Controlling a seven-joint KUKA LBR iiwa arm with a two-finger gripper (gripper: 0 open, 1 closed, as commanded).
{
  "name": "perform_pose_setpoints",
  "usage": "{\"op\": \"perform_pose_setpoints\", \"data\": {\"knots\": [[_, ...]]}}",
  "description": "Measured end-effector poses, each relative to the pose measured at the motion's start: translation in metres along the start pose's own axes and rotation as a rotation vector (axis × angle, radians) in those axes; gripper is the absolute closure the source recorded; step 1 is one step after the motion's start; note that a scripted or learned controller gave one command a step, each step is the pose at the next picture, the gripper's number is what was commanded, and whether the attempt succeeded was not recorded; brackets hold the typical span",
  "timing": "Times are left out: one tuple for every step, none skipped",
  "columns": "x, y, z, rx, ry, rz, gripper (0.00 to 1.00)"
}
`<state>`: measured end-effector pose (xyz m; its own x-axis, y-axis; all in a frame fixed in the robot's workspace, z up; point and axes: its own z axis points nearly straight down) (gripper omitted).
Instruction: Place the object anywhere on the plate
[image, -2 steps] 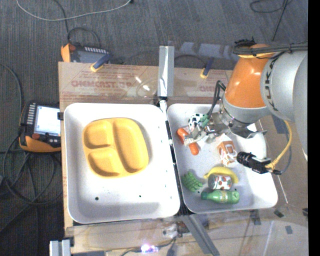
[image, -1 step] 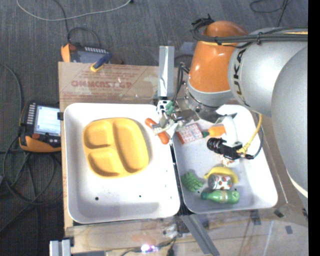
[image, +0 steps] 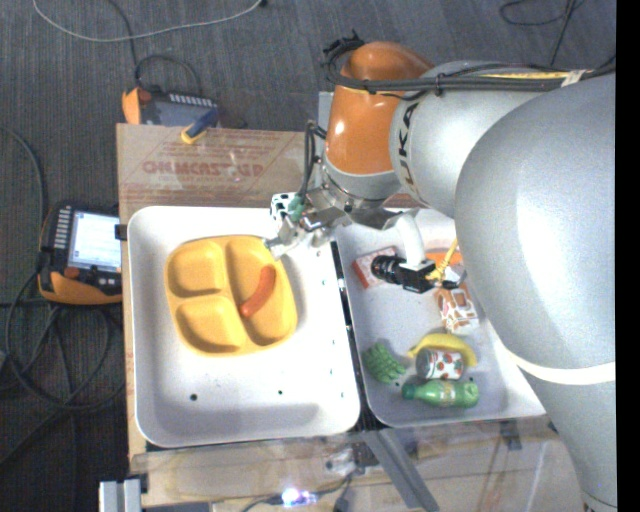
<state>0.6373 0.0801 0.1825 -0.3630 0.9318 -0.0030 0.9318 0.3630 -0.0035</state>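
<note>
- Two shallow white bins sat side by side on the bench, the left bin (image: 240, 400) holding a yellow divided plate (image: 200, 325).
- One orange-red toy sausage (image: 258, 290) lay at a slant in the plate's large right compartment, apart from the gripper.
- The other two compartments, on the plate's left side, showed bare yellow.
- The gripper (image: 283, 237) hung over the plate's upper right rim, near the wall between the bins; whether it was open or closed could not be told, and nothing was seen in its grasp.
- The grey arm (image: 520, 210) with its orange band (image: 365, 125) reached in over the right bin (image: 400, 320).
- In that bin, a green bottle (image: 440, 393) lay on its side near the front wall, with a small can (image: 440, 365) and a yellow banana (image: 447, 345) just behind it.
- A green leafy toy (image: 383, 362) lay to their left, and a small red and white carton (image: 458, 312) sat further back.
- Behind the left bin lay a sheet of brown cardboard (image: 210, 170).
- A handheld pendant with a lit screen (image: 85, 255) rested on the floor left of the bench.
</note>
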Motion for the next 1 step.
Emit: {"op": "perform_pose_setpoints", "data": {"knots": [[-0.0003,0.0001,-0.0003,0.000,-0.001,0.000,0.00]]}}
